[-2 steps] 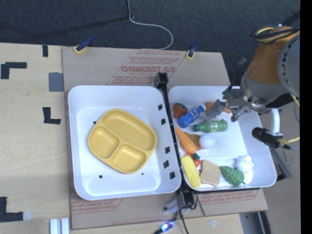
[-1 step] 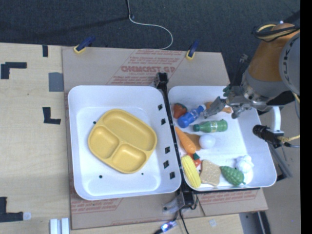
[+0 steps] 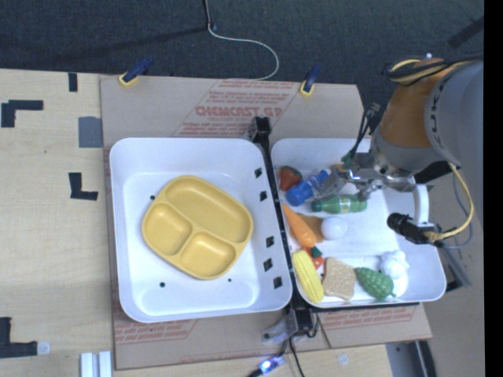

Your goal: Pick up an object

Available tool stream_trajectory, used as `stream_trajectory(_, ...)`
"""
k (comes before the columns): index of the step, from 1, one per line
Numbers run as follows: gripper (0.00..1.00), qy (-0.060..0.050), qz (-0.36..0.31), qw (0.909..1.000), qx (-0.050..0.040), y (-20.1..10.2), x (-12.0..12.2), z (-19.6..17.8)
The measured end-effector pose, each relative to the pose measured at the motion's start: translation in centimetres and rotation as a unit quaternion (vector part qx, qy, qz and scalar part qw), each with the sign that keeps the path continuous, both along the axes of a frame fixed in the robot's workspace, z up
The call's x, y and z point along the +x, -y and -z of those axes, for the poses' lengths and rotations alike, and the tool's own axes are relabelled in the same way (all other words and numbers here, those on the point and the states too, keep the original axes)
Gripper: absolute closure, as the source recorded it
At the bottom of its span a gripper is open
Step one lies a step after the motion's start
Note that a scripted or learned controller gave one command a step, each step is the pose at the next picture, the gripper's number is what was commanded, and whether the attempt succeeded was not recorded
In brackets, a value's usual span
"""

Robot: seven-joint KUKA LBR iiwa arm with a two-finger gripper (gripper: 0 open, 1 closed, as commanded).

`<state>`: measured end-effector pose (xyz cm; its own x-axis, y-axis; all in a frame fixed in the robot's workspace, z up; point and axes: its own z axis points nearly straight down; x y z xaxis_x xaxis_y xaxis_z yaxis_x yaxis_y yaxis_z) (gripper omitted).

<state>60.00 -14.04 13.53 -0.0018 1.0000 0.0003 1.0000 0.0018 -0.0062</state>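
Green plastic bottle (image 3: 339,205) lies unlifted in the right white bin (image 3: 428,289), gripper (image 3: 351,176) just above it, grip state unclear.

Below me, dark grey carpet (image 3: 118,18) fills the twelve o'clock side, crossed by a thin pale cable (image 3: 250,47) that loops near the top centre. A light wooden bench (image 3: 39,226) marked with black tape shapes (image 3: 82,185) spreads toward nine o'clock. A brown cardboard sheet (image 3: 228,108) with red printing lies at the centre, held by a yellow-and-blue clamp (image 3: 135,71) at eleven o'clock and another clamp (image 3: 309,80) at twelve. Light is even and soft.
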Motion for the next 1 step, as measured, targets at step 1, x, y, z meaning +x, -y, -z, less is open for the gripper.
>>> stream_trajectory(1, 0.00, 0.014, 0.000, 0.9999, -0.0042, 0.21, 0.66, 2.84)
